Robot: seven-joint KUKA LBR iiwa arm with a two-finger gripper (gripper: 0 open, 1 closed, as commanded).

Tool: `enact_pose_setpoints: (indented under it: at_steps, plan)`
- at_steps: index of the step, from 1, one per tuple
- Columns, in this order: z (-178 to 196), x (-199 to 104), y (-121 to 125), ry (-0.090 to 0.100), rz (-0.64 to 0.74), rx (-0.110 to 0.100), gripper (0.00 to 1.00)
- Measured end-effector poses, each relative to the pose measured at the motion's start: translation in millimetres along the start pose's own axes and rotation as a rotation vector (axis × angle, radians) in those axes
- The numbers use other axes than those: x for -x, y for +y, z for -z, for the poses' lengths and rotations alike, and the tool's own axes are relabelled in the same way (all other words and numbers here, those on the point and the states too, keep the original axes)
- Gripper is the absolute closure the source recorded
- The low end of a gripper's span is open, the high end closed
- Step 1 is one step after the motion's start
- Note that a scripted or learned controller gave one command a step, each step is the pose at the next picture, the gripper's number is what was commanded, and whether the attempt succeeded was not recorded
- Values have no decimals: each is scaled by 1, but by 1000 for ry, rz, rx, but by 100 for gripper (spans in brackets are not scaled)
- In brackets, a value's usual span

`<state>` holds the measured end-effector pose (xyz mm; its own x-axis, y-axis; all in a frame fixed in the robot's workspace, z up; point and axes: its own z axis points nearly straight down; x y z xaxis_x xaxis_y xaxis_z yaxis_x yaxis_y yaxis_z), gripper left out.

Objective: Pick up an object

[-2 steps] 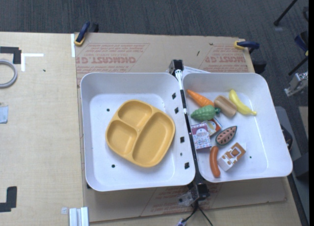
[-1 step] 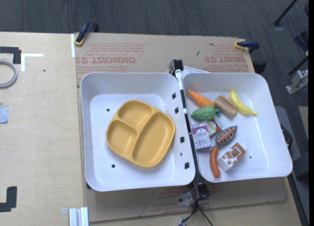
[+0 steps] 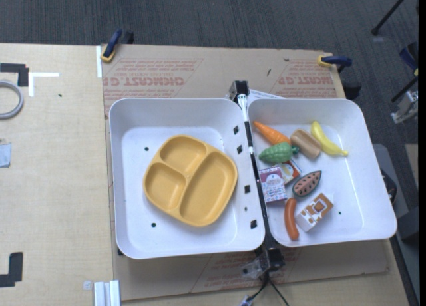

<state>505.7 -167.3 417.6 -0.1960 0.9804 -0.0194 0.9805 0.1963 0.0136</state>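
Camera view places the toy banana (image 3: 328,139) in the right bin (image 3: 370,165), well apart from the yellow divided plate (image 3: 191,179); judged light, rigid and slick, grasp it across its narrow middle; gripper state cannot be told.

- Print on the small carton (image 3: 272,185) is too small to read
- Grey ring (image 3: 9,100) at the left edge is cut off
- Green toy vegetable (image 3: 277,153) hides the carrot's (image 3: 269,132) lower end
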Motion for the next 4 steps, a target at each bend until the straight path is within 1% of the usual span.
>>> enact_pose_setpoints:
  at_steps: [4]
  plan:
    - [38, 2, 5, -9, 9, 6, 100]
